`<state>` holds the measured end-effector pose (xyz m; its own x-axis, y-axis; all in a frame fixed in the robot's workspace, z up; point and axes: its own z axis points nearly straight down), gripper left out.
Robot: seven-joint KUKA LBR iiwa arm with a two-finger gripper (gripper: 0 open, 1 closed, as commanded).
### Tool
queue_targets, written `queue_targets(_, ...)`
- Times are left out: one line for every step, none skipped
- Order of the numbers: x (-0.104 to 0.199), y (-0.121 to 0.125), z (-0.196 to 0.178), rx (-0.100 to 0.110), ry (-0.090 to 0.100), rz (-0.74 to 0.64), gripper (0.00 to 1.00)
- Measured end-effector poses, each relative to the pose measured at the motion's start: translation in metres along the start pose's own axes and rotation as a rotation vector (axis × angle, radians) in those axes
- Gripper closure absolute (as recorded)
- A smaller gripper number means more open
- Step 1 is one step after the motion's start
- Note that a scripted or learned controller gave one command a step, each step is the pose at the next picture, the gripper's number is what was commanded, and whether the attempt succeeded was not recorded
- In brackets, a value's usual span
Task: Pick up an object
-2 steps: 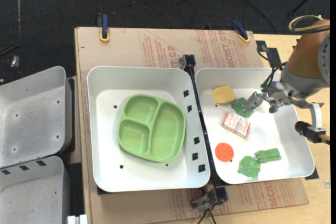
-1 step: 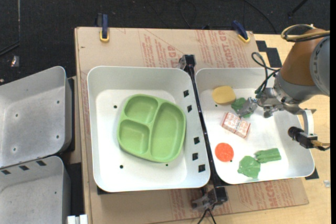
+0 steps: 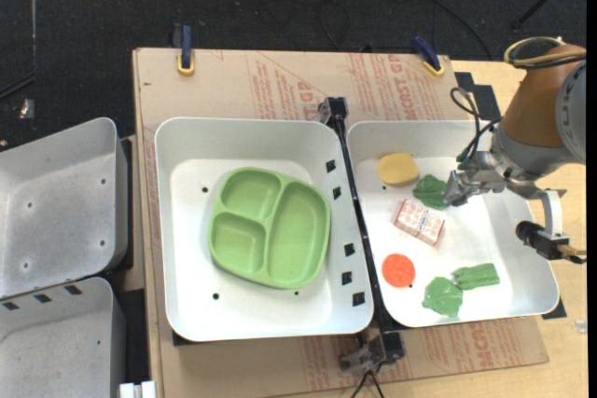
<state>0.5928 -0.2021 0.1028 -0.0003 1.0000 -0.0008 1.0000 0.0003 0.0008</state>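
In the right bin [image 3: 532, 294], my gripper [image 3: 458, 190] is low over the floor near the back, touching the right side of a small dark green object [image 3: 430, 191]. A yellow rounded piece [image 3: 397, 168] lies just behind and to the left of that object. A pink and white box [image 3: 418, 222] sits in front of it. Nearer the front are an orange-red disc [image 3: 399, 269] and two light green pieces [image 3: 442, 295] [image 3: 477, 276]. The arm's orange band [image 3: 534, 98] rises at the right.
The left bin [image 3: 177, 154] holds a light green divided plate [image 3: 270, 226]. A black divider [image 3: 352, 219] runs between the bins. Clamps [image 3: 186, 49] grip the board's back edge. Grey lids [image 3: 56, 200] lie off to the left.
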Motion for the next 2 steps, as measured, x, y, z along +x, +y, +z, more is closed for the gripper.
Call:
queue_targets(-0.007, 0.003, -0.045, -0.004, -0.001, 0.001, 1.0)
queue_targets(-0.014, 0.007, -0.091, -0.004, -0.002, -0.001, 1.0)
